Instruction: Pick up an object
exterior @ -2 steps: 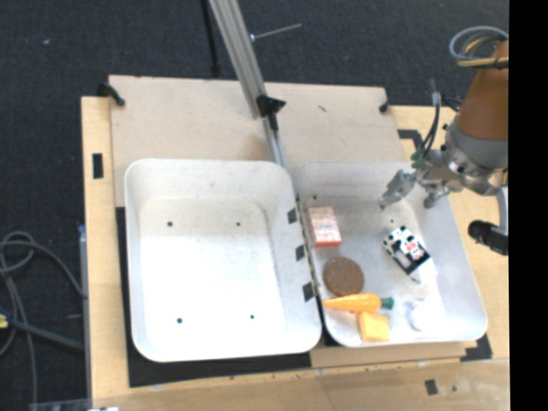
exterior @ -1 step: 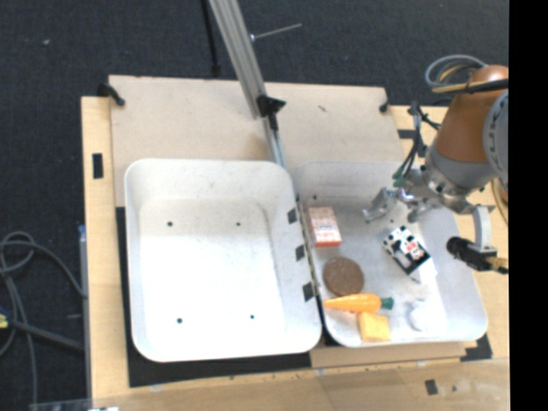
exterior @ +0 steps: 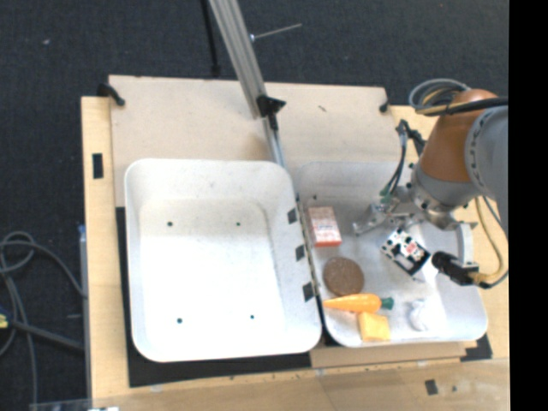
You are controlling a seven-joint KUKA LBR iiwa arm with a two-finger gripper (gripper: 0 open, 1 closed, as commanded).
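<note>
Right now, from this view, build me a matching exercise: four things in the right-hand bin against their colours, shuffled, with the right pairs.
Things:
1. carrot
2. round disc
3. small box
4. wedge block

Colours:
A. brown
B. yellow
C. orange with a green tip
D. red and white

Pairs: 1-C, 2-A, 3-D, 4-B

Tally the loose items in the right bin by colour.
Orange: 1, carrot-shaped toy
Yellow: 1, wedge-shaped block
Brown: 1, round disc
Red and white: 1, small box
White: 1, small lump
Total: 5
The black-and-white part under the wrist looks like arm hardware, so it is not counted.
</note>
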